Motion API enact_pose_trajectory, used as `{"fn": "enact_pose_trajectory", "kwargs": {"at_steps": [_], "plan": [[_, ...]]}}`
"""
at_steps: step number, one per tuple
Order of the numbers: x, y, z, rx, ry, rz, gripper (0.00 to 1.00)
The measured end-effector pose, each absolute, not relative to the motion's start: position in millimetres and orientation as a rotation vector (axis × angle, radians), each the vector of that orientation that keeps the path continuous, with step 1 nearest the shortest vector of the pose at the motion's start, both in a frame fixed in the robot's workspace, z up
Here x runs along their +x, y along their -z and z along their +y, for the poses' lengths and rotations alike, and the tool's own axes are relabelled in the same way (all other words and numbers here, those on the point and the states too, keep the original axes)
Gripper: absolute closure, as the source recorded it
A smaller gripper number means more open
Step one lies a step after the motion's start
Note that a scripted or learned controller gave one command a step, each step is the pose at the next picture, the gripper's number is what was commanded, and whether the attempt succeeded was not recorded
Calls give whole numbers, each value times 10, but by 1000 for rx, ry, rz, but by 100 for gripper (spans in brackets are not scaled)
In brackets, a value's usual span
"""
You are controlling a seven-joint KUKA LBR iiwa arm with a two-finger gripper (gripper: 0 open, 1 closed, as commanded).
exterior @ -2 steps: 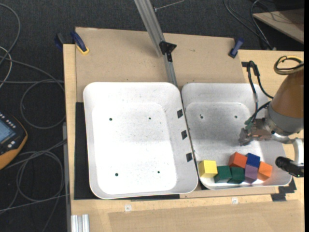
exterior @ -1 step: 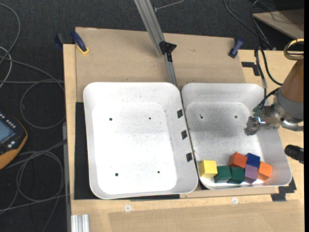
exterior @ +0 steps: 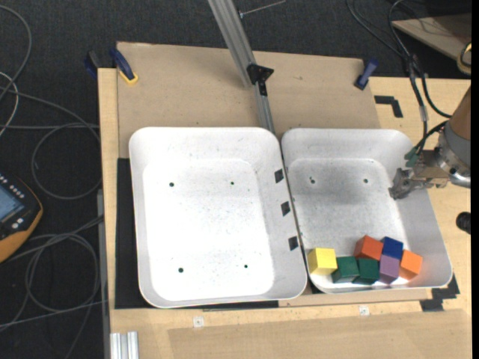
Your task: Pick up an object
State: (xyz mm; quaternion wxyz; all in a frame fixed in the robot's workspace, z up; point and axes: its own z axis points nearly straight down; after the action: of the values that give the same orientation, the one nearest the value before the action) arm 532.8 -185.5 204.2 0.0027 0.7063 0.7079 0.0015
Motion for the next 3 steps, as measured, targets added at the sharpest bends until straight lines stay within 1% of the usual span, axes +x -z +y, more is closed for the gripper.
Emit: {"fn": "enact_pose_trajectory", "kwargs": {"at_steps": [1,2,3], "plan": [[5343,-2370,-1857,2215,-5,2219,100],[5499,-2376,-1383,2213,-5,2228,100],[5524,-2289,-804,2216,-2,2232,100]]}}
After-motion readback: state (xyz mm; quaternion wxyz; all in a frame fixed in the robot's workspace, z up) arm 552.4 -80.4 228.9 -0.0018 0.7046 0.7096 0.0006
